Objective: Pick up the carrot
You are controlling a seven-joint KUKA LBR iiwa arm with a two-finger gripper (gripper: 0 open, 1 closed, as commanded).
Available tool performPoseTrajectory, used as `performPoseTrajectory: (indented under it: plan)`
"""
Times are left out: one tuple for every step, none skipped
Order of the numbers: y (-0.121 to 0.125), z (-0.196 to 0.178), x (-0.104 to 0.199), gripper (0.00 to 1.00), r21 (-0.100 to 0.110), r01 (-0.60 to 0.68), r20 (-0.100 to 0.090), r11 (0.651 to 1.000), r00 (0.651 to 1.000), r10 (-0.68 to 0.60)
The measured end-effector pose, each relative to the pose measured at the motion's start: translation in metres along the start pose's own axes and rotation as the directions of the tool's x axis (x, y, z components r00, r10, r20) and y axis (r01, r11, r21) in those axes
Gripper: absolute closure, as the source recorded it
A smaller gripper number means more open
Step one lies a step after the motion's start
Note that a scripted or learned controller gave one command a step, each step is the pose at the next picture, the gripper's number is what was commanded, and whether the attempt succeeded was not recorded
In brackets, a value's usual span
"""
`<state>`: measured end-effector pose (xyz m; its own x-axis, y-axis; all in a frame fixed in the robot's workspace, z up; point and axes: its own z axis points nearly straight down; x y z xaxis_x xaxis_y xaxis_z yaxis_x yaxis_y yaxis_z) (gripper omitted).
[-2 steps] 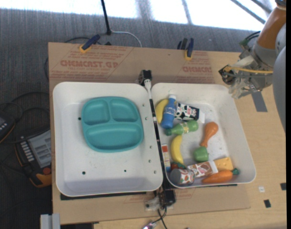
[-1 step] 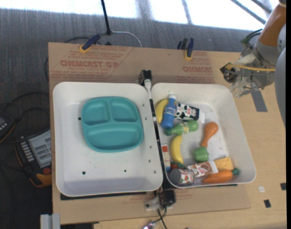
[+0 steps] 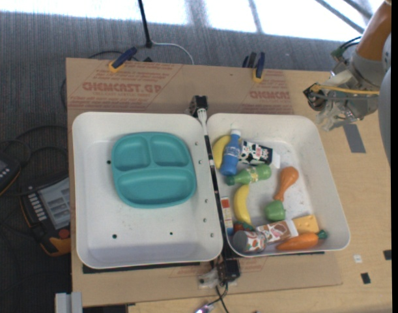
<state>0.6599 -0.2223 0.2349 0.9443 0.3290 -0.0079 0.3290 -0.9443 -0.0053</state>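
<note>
We saw a divided tray (image 3: 153, 168) in the left bin (image 3: 81, 175), in the right bin (image 3: 330, 175) a bottle (image 3: 230, 154) at the back left, a banana (image 3: 241, 204) before it, the carrot (image 3: 299, 242) by the front wall, right of a carton (image 3: 270, 232)

Teal plastic divided plate (image 3: 153, 169). Left shallow bin (image 3: 94, 240) and right shallow bin (image 3: 316, 149) plain white. Orange toy carrot (image 3: 298, 242), green tip. Yellow plastic banana (image 3: 241, 204), second yellow banana (image 3: 218, 150). Blue bottle (image 3: 230, 156), white cap. Small carton (image 3: 257, 152), black-and-white cow patches. Green toy pepper (image 3: 274, 210). Yellow cheese wedge (image 3: 307, 223).
</note>
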Motion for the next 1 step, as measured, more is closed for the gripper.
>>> performPoseTrajectory:
  plan:
    - [-0.0002, -0.0095, 0.0000, 1.00, 0.001, 0.001, 0.001, 1.000, 1.000, -0.001]
